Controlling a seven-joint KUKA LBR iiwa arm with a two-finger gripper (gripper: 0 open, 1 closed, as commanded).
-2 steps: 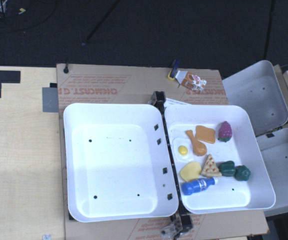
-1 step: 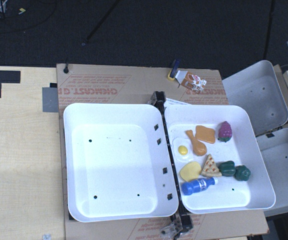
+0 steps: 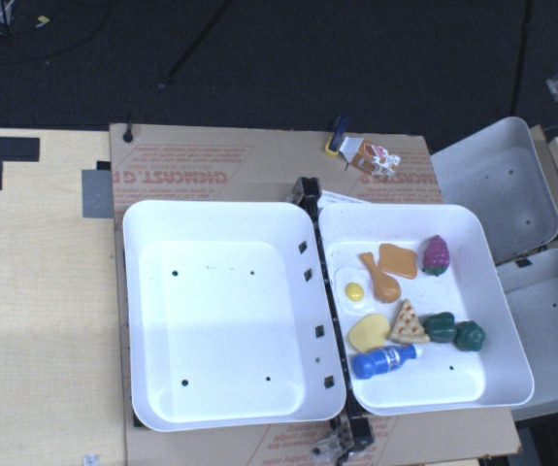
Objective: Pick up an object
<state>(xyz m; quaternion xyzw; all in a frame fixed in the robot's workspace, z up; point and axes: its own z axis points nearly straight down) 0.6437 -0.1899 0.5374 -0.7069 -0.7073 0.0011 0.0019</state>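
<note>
The right bin (image 3: pixel 492 382) holds several toy foods. A purple grape bunch (image 3: pixel 436 254) lies at its upper right beside an orange toast slice (image 3: pixel 398 260). A tan drumstick (image 3: pixel 379 277) and a fried egg (image 3: pixel 354 291) lie near the bin's left wall. Lower down are a yellow lemon-like piece (image 3: pixel 368 333), a pizza slice (image 3: pixel 407 323), two dark green peppers (image 3: pixel 454 331) and a blue bottle (image 3: pixel 383 361).
The left bin (image 3: pixel 152 396) sits beside the right one, joined by a black hinge strip (image 3: pixel 319 289). Both rest on a cardboard sheet (image 3: pixel 220 163). A small packet (image 3: pixel 371 158) lies on the cardboard behind the right bin. A grey metal panel (image 3: pixel 502 178) stands at the right.
</note>
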